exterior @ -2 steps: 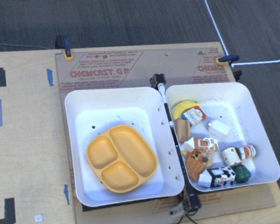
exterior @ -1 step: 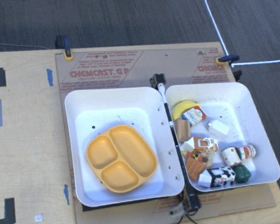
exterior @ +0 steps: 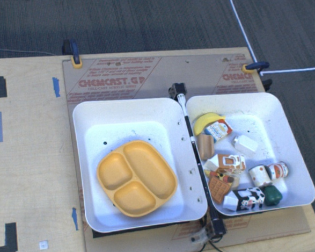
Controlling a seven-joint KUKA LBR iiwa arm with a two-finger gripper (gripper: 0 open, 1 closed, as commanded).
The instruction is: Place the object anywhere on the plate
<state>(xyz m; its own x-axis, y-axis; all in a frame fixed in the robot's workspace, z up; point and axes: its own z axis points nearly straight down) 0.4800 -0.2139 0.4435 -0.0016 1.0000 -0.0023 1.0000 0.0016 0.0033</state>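
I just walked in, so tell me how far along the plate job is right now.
Nothing looks done yet: the yellow plate in the left bin has nothing in its three compartments. Nothing is in hand either. The objects, including a banana, a white block and a cow-print carton, all lie in the right bin. Picking one and placing it on the plate is all left.

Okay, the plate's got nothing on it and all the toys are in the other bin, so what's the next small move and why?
Probably reach into the right bin for an easy piece, such as the white block, which lies fairly apart. The yellow plate in the left bin holds nothing yet.
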